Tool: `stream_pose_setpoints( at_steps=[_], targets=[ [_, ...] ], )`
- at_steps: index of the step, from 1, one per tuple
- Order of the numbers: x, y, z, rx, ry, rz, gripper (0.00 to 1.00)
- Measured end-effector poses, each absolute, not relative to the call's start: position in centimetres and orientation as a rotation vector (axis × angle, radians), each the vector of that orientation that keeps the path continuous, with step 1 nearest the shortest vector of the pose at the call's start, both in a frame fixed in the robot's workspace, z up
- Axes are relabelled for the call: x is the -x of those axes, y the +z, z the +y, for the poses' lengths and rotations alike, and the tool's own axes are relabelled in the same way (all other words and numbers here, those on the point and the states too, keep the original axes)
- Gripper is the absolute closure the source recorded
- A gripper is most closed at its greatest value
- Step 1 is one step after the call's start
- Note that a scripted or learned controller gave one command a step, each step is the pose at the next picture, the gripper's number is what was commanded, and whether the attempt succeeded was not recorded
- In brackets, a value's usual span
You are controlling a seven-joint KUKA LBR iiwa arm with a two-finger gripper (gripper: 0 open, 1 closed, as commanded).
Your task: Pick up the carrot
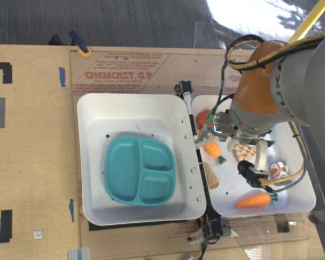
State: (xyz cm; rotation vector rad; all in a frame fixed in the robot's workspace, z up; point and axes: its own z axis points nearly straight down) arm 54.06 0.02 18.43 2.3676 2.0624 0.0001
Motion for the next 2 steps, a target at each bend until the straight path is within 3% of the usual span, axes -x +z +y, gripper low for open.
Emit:
stream_pose_setpoints(
  at_steps=[2],
  targets=[
    [-54.05,18.43,0.02,-2.368,0.0,2.062,0.0]
  ],
)
